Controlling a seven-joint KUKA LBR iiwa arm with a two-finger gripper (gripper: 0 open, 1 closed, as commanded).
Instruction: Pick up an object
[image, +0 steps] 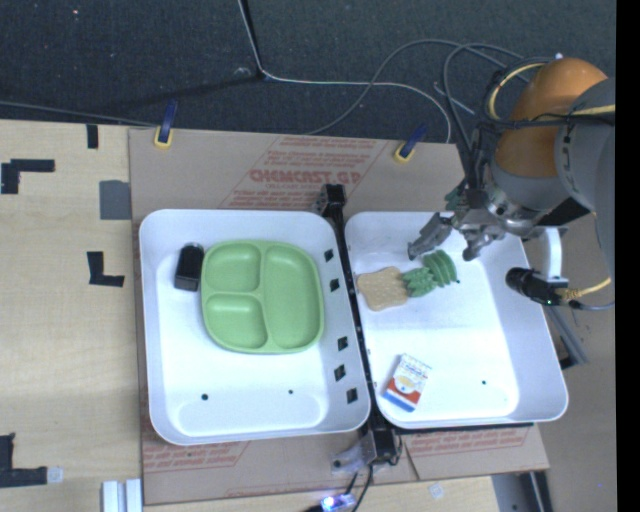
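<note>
Your gripper (452, 238) hangs open and holds nothing, just above the green brush (430, 274). The brush lies in the right bin (520, 350), touching the tan sponge (382, 289).

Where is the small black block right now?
The small black block lies in the left white bin, near its upper-left corner, touching the left edge of the green divided plate.

Both white bins (170, 330) are looking like smooth glossy plastic, the green divided plate (263, 297) is reading matt plastic, cardboard sheet (240, 170) underneath looking dull.
</note>
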